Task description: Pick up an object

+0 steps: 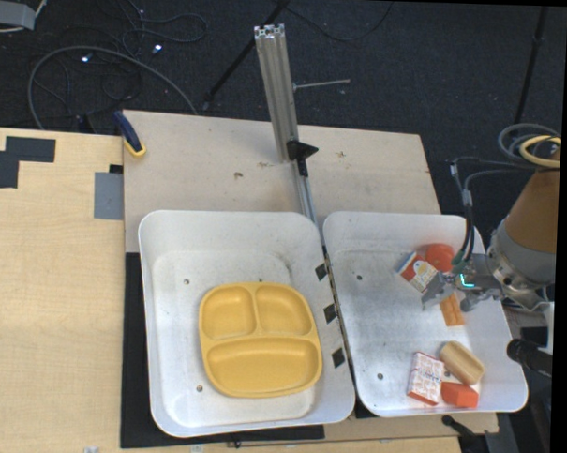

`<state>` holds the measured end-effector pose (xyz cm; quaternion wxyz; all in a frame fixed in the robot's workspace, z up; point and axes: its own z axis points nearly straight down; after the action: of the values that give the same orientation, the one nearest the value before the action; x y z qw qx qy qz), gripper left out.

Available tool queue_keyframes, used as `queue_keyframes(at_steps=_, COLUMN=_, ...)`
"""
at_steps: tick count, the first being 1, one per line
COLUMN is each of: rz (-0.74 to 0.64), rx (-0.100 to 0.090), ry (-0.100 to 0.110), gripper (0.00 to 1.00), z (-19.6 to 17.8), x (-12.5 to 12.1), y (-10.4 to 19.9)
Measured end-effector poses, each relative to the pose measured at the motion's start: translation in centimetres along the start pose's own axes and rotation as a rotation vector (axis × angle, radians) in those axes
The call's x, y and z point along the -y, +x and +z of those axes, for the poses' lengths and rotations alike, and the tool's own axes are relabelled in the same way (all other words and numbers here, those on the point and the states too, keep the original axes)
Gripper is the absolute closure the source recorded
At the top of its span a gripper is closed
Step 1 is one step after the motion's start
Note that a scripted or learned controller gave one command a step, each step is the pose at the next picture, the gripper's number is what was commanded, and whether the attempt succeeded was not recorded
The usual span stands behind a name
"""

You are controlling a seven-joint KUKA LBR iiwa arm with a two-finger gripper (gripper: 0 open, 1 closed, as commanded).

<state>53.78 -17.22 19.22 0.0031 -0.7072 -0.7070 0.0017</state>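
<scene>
My gripper [452,288] reaches in from the right and hangs low over the right bin [383,310]. It sits between a red and white carton [421,267], just to its left, and a small orange stick [453,313], right below it. Whether it touches either one is unclear. Nearer the front of the bin lie a tan bun-shaped piece [461,362], a red and white packet [427,378] and a red-orange piece [462,396].
The left bin [169,263] holds a yellow divided plate [258,339]. A metal post [278,89] stands behind the bins. The grey arm with its orange band [532,218] rises at the right edge.
</scene>
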Motion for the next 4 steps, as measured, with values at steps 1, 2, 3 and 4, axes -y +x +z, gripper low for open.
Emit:
queue_keyframes(at_steps=1, rz=0.000, rx=0.001, ry=-0.003, gripper=0.00, z=-0.1, x=-0.1, y=0.0)
queue_keyframes(at_steps=2, rz=0.000, rx=-0.001, ry=0.001, gripper=0.00, z=5.3, x=0.7, y=0.8)
queue_keyframes(at_steps=3, rz=0.001, rx=0.000, ry=-0.006, gripper=0.00, z=10.1, x=0.5, y=0.8)
queue_keyframes(at_steps=4, rz=0.001, rx=-0.005, ry=-0.010, gripper=1.00, z=8.7, x=0.3, y=1.0)
